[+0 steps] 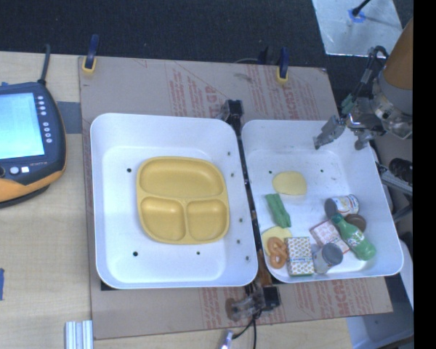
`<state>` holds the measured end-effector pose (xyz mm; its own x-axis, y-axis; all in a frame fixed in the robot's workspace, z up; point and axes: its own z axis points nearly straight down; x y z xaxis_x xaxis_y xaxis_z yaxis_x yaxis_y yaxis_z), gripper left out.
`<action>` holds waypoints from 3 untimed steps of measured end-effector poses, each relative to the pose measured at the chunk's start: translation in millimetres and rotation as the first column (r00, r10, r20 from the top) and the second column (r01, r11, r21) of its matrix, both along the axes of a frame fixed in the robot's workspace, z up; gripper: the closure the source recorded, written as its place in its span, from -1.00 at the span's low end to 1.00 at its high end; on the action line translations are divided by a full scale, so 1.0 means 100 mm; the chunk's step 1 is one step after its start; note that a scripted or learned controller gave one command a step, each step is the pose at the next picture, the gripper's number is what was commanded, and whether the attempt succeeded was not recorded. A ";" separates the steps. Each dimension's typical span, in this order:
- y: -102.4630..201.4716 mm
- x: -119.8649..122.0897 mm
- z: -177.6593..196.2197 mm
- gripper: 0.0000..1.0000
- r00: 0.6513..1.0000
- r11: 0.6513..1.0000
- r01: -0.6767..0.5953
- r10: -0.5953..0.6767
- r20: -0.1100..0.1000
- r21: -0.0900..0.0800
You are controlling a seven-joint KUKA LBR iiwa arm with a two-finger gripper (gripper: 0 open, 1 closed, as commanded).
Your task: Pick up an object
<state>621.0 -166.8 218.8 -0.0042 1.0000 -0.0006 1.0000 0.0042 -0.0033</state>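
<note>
place: robotics lab | worktop (36, 231): light wood, covered by a cardboard sheet (203, 86) held with blue clamps (91, 53) | two white bins (109, 195) fixed side by side | teach pendant (18, 140) with lit screen at the left | dark carpet floor (167, 13) with taped marker sheet (352, 17)
</note>
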 end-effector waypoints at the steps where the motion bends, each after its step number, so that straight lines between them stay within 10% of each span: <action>1: 0.70 0.05 -0.83 -1.00 1.000 1.000 -0.002 0.002 -0.002 0.000; 3: 0.74 -0.70 -1.28 -1.00 1.000 1.000 -0.001 0.001 -0.002 0.000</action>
